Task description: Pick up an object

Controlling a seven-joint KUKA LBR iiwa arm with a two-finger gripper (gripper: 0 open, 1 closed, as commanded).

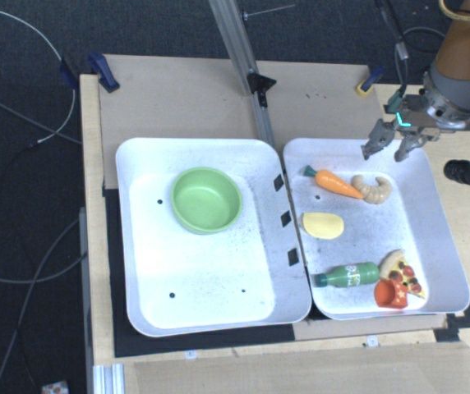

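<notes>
The gripper (391,143) hangs over the far rim of the right bin (440,220), its two fingers spread apart and grasping nothing. The nearest things to take are the carrot (336,184) and the pale curled shrimp (372,190), which lie touching end to end just below it. That closeness looks like the main risk: a finger coming down between them could knock one aside or pinch both, and the carrot's tapered, slanted body may well slip out of a clenched grip. The gripper also sits close to the bin wall, so a straight descent from here could strike the rim instead of reaching anything. Further along the right bin are a yellow lemon slice (323,226), a green bottle (347,276) lying on its side, a pizza slice (403,269) and a red piece (389,295), the last three crowded together at the near edge. The left bin (145,302) holds a green bowl (207,199), upright and apart from all else.
</notes>
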